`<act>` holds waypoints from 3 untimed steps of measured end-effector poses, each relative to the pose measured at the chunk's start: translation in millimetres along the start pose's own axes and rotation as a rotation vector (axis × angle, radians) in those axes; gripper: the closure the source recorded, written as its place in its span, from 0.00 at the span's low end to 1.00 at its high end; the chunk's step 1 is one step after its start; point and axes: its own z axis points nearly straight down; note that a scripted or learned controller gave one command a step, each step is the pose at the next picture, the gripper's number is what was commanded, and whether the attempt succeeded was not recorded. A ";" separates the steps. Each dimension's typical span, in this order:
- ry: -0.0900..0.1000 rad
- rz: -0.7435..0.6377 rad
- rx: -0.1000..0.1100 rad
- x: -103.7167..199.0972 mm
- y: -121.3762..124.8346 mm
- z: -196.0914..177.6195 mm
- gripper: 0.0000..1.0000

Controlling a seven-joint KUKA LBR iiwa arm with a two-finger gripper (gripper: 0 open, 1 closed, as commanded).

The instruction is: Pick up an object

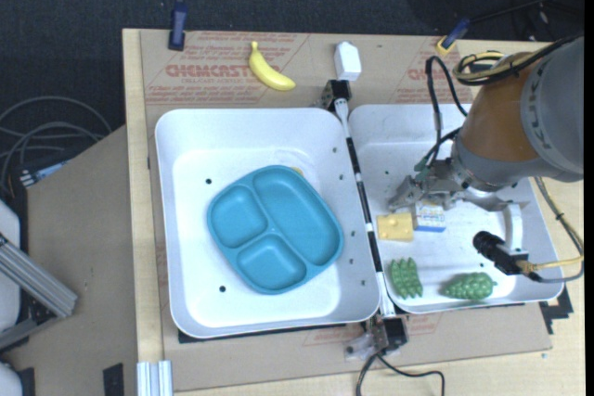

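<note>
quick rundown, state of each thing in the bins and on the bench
blue divided plate: flat in the left bin, compartments bare
yellow block: lying in the right bin, beside the divider
small blue and white box: lying just under the hand
two green pieces: resting apart near the right bin's front wall
banana: lying on the bench behind the left bin
hand: low over the right bin, grip unclear

Red printed lettering runs along the far edge of the cardboard sheet (223,70) covering the tabletop; the large word appears to read "CHEMCAST". Smaller lines are illegible.
</note>
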 end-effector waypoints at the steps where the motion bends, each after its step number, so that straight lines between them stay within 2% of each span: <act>1: 0.000 0.000 0.000 -13.7 -16.5 0.0 0.00; 2: 0.001 -0.002 0.000 1.2 -15.6 0.0 0.00; 3: -0.003 0.000 -0.003 -83.3 22.7 -8.8 0.00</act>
